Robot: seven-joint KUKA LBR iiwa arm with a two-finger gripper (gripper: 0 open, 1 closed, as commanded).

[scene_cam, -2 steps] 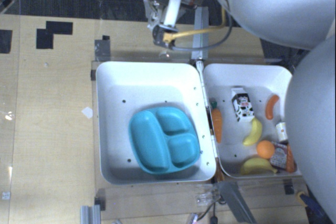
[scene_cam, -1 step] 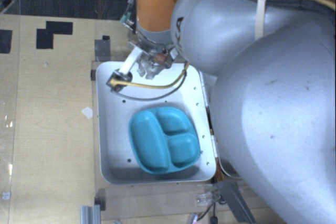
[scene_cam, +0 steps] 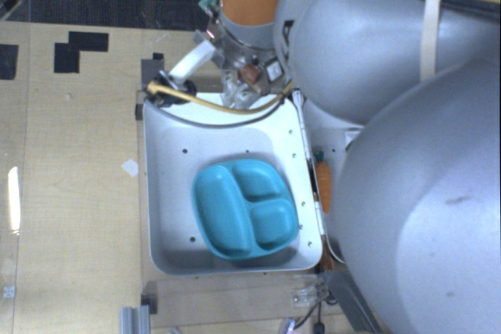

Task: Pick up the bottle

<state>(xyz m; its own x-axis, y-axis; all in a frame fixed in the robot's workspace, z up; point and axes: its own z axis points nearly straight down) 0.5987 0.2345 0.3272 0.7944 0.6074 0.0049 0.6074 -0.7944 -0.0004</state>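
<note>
My gripper (scene_cam: 237, 78) hangs over the far edge of the left bin (scene_cam: 160, 192), just below the orange wrist band. A pale, see-through shape (scene_cam: 233, 94) that may be the bottle sits right under it, against the bin's back wall. It is blurred and partly covered by the wrist. A white tube-like part with a dark end (scene_cam: 184, 68) sticks out to the left of the gripper; I cannot tell what it is.
A blue divided tray (scene_cam: 246, 207) lies in the near half of the left bin. A yellow cable (scene_cam: 203, 107) droops across the bin's far edge. An orange object (scene_cam: 323, 188) shows in the right bin beside the divider. The grey arm covers most of the right bin.
</note>
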